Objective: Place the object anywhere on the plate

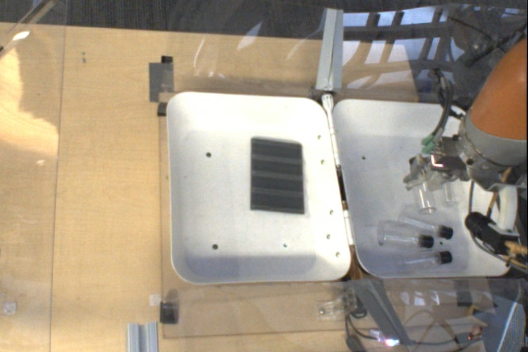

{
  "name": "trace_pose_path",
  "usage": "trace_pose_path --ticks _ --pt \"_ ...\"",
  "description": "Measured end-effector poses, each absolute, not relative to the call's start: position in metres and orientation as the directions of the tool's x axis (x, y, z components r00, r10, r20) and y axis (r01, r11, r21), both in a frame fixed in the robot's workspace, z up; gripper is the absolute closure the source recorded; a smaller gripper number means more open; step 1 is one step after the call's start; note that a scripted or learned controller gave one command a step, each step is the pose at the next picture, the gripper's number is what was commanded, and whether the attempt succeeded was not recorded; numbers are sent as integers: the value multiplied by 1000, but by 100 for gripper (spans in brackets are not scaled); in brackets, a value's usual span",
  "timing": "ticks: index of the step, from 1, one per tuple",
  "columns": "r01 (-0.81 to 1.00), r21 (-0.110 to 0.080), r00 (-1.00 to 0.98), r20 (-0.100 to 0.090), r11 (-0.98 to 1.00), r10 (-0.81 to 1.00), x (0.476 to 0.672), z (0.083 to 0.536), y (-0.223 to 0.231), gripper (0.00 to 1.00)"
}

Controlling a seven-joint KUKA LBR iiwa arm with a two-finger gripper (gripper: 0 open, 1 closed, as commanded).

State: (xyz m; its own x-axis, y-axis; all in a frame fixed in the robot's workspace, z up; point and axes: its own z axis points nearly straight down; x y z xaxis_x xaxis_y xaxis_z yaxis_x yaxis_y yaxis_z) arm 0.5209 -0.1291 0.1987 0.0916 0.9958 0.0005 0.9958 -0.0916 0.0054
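Two shallow white bins side by side on the table (99, 177), seen from above at a slant. The left bin (191, 177) carries the plate (276, 175), a dark ribbed rectangle lying flat near the bin's middle, clear of all four walls. We judge this central position to be deliberate: a thing set down anywhere over it has margin on every side.

The right bin (371, 136) holds the candidates for the task's object, several clear tubes with black caps. One tube (403, 236) lies on its side toward the bin's near edge. A second tube (422, 260) lies just beside it, nearer the rim. A third clear piece (426, 199) sits above these, directly under the gripper, its outline too faint for us to say whether it is upright or tilted. All of them are in the right bin, well apart from the plate, with the walls of both bins between.

The arm (499, 107) reaches in from the right, and its gripper (427, 171) hangs over the right half of that bin, above the tubes, as suits a pick. Whether it is open or closed we cannot tell, since clear plastic and metal blur together there. We see no tube plainly held.

We judge the task to be at its grasping step, with lifting, carrying across and setting down not yet done.
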Motion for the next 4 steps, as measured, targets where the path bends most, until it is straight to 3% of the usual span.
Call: trace_pose_path --ticks 1,2,3,4 --pt "948 9 -317 -5 317 948 574 301 -109 100" --pt "998 3 -65 0 65 998 620 228 -65 100" --pt "1000 7 25 0 -25 1000 670 272 -18 100" --pt "885 2 466 1 -466 885 669 258 40 100"
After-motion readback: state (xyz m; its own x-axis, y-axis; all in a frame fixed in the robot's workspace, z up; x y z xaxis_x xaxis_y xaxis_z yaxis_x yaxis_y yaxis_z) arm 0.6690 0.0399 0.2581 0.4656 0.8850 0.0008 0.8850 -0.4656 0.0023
